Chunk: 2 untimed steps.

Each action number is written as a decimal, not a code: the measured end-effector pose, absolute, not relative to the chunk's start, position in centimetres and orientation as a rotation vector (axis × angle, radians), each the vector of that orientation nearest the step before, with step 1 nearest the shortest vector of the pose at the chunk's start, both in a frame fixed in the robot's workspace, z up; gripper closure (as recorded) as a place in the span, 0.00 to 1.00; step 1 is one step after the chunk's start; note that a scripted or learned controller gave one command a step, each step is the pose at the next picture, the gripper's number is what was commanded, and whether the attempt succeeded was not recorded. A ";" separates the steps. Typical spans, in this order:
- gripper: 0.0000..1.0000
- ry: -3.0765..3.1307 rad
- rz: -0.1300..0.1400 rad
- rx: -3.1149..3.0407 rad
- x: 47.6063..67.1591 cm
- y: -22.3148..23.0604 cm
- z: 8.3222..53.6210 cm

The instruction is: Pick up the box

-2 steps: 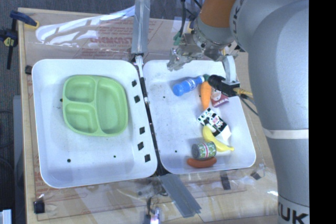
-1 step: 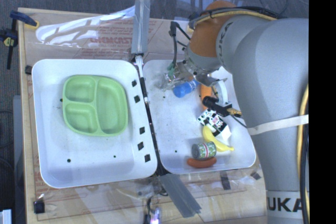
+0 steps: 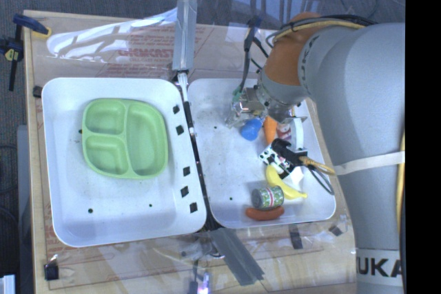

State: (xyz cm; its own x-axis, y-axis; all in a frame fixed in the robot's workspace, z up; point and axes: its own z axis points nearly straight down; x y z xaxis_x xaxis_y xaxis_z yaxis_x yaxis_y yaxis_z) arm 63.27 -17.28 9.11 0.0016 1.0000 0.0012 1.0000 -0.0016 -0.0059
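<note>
Tool point(image 3: 242, 109) hovers beside rounded blue object point(image 3: 251, 129).

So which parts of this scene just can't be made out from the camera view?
- Gripper: the arm's wrist covers it, so open or shut is unclear.
- Blue object: half under the gripper, shape unclear.
- Orange object: partly behind the arm.
- Black-and-white box: print too small to read.
- Can: label too small.
</note>
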 end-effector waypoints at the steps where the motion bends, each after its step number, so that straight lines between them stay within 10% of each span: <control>1: 1.00 -2.605 0.000 -1.760 65.2 -19.7 9.4; 2: 0.00 -2.605 0.000 -1.761 65.2 -19.7 9.4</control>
